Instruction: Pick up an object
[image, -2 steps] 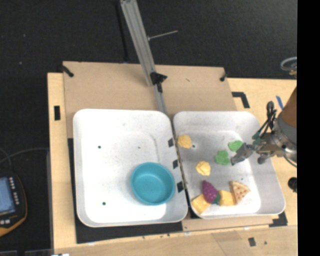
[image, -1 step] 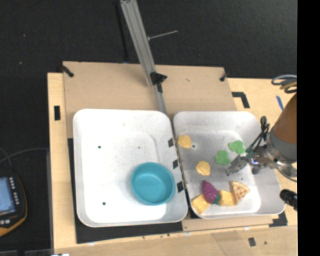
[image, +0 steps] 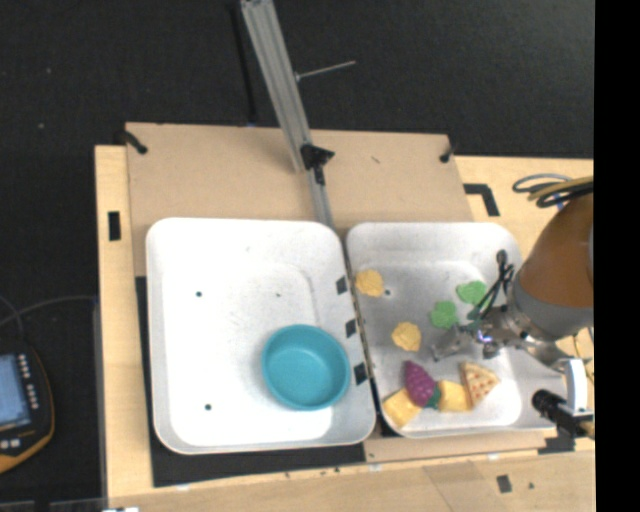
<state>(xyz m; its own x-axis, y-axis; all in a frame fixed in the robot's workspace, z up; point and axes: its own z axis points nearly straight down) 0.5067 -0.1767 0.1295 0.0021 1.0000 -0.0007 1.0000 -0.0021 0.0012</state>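
Claw (image: 462, 338), its state impossible to tell, hung at the right bin's (image: 430, 238) centre; the green piece (image: 443, 315) at eleven o'clock looked light, stiff, edge-graspable.

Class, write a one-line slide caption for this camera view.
Arm's hand low in right bin among toy foods; blue bowl in left bin.

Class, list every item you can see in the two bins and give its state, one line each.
Blue bowl: upright, open side up, in left bin.
Purple toy: lying near right bin's front, touching yellow pieces.
Pizza-slice toy: lying flat, right bin.
Green pieces: lying flat, right bin.
Tool: low in right bin; grip unclear.
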